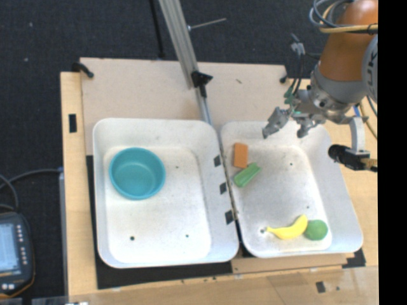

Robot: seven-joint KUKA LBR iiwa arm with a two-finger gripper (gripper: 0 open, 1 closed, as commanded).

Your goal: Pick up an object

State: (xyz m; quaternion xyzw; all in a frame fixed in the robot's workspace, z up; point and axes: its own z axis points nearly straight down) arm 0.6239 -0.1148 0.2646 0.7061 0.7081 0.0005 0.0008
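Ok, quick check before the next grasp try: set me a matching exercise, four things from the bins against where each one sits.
Things:
1. teal bowl
2. orange block
3. banana
4. gripper

Places:
A. near corner of the right bin, touching the green ball
B. over the far edge of the right bin, fingers apart, holding nothing
C. left side of the left bin
D. right bin, near its left wall, just above the green block

Pairs: 1-C, 2-D, 3-A, 4-B
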